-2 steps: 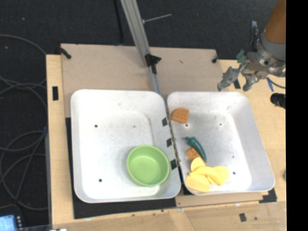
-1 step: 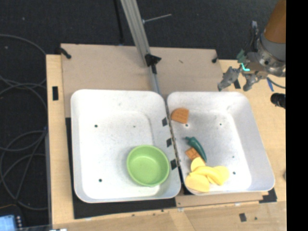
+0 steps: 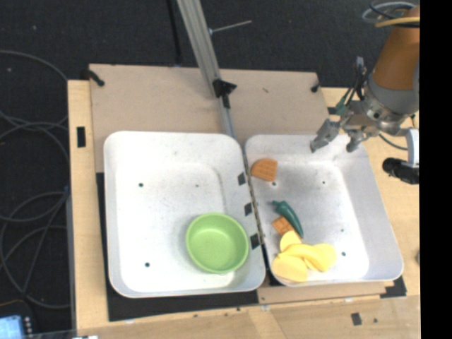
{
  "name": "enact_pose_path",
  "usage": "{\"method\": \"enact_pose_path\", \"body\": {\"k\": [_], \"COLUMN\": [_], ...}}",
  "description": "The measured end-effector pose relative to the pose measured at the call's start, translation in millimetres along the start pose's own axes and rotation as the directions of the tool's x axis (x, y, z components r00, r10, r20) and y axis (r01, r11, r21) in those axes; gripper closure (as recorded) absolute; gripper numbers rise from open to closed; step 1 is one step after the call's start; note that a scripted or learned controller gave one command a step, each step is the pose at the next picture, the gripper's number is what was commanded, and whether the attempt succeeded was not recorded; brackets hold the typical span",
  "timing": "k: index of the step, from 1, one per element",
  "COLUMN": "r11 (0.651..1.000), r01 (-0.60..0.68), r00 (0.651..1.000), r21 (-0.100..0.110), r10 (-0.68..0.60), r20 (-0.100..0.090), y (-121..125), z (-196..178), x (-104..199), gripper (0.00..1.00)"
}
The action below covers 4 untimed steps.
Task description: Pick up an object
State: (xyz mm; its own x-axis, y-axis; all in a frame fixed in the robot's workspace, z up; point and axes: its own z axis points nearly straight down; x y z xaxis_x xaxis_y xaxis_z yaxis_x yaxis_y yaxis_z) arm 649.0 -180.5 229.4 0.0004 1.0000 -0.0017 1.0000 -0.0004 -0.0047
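In the camera view, your gripper [image 3: 337, 140] hangs spread open and empty over the right bin's [image 3: 374, 210] far edge. Nearest to it lies the orange piece [image 3: 265, 169]; the yellow pieces [image 3: 304, 257] cluster in that bin's near corner, probably harder to reach.

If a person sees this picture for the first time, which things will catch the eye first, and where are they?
The green bowl stands out most, in the near right corner of the left bin. Next comes the heap of yellow pieces at the near left of the right bin, with a dark green item and an orange piece beyond it. The pincer hangs open over that bin's far edge, with nothing between its fingers.
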Motion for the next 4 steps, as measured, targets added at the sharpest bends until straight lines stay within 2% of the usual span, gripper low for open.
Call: {"method": "enact_pose_path", "body": {"k": [1,2,3,4], "r11": [1.000,1.000,1.000,1.000], "r01": [-0.001,-0.001,-0.003,-0.003], "r00": [1.000,1.000,1.000,1.000], "r21": [-0.001,-0.001,-0.008,-0.011], "r10": [0.001,0.001,0.003,0.003], "r20": [0.000,0.000,0.001,0.000], "y": [4,-4,-3,-12], "z": [62,108,93,38], "x": [-4,-5,-6,-8], "gripper": [0.00,0.00,1.00,1.00]}}
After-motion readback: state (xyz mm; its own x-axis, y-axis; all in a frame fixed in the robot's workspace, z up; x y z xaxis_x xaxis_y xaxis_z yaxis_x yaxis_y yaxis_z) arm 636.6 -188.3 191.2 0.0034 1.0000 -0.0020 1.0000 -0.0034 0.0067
